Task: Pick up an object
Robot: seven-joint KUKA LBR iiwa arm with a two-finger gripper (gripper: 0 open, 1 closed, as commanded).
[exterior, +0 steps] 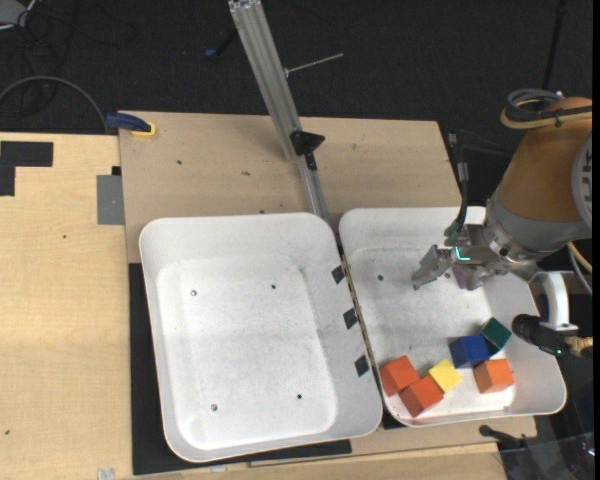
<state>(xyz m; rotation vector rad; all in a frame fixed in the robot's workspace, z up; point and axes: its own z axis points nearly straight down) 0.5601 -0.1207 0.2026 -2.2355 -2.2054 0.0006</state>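
Arm exterior, as I see it from the overhead camera

I note a broad orange band [542, 173] above a grey wrist section [528, 230], a grey cable loop [532, 99] on top, a small teal light [461, 254] near the metallic grey gripper [442, 264], and a white bracket [554, 300] beside it.

aluminium rail [272, 83] leaning over bench; blue clamp [128, 123] at corner.

2 white bins [242, 230], 3 orange blocks [399, 373], 1 yellow [445, 376], 1 blue [469, 351], 1 green [497, 334]

Two bins side by side, blocks [448, 372] clustered in right bin's [400, 238] near corner, gripper [442, 264] above that bin's middle
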